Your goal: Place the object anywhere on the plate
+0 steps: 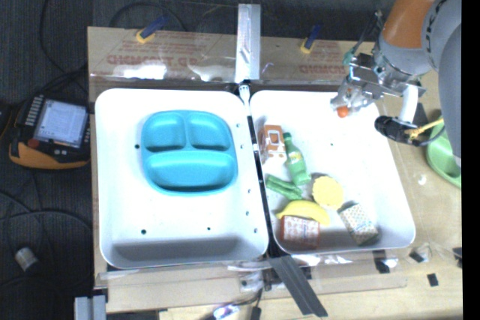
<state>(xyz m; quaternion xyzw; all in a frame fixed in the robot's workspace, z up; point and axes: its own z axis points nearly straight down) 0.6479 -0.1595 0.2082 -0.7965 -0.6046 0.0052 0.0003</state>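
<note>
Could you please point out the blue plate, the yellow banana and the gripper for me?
blue plate (187, 151): camera view, centre divider.
yellow banana (304, 211): camera view, middle of its curve.
gripper (346, 101): camera view, between its tips.

Two shallow white plastic bins sit side by side: the nine o'clock bin (112, 236) carries one blue three-compartment plate (187, 150); the three o'clock bin (390, 183) carries about six small mixed items (311, 198).
</note>
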